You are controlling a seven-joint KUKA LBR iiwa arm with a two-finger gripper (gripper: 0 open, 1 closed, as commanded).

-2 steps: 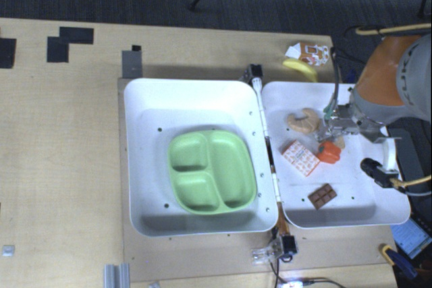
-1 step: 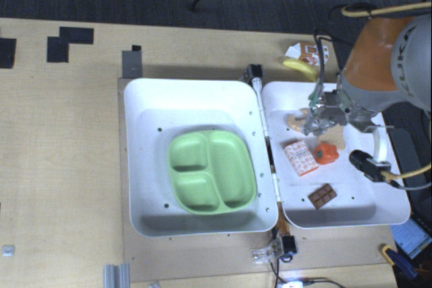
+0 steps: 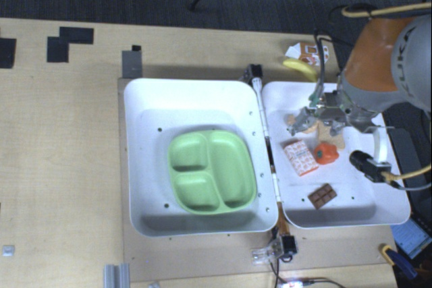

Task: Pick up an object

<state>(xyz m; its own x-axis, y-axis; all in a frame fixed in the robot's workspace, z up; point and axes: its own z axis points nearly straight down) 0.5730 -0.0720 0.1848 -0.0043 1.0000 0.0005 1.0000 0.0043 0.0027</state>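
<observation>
My gripper (image 3: 318,121) hangs low over the back middle of the right bin (image 3: 378,209), its fingers spread open with nothing between them. Just in front of it lie a red-and-white patterned packet (image 3: 299,157) and an orange-red toy vegetable (image 3: 327,154). A brown chocolate-bar piece (image 3: 322,195) lies nearer the bin's front. A tan piece (image 3: 291,121) peeks out beside the left finger, partly hidden by it.
The left bin (image 3: 145,145) holds a green divided plate (image 3: 212,170). A yellow banana (image 3: 301,67) and a small printed packet (image 3: 307,50) lie on the bench behind the right bin. The arm's orange band (image 3: 374,54) rises at the right.
</observation>
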